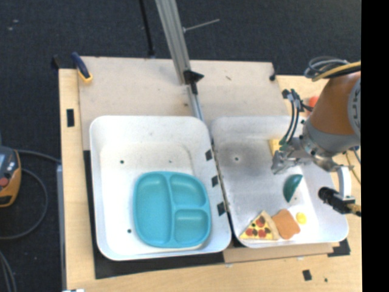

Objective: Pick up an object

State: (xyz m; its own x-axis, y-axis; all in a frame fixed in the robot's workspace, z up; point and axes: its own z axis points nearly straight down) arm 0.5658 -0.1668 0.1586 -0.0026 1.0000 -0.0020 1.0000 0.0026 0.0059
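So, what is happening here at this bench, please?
A grey and orange robot arm reaches in from the right over the right bin. Its end effector hangs just above a small dark green object; nothing is seen held in it. A pizza slice toy, an orange piece and a small yellow piece lie at that bin's near edge. The left bin holds a blue divided tray.

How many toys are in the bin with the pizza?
4: the pizza slice at the near edge, an orange piece beside it, a small yellow piece further right, a green piece under the gripper. The arm may hide more.
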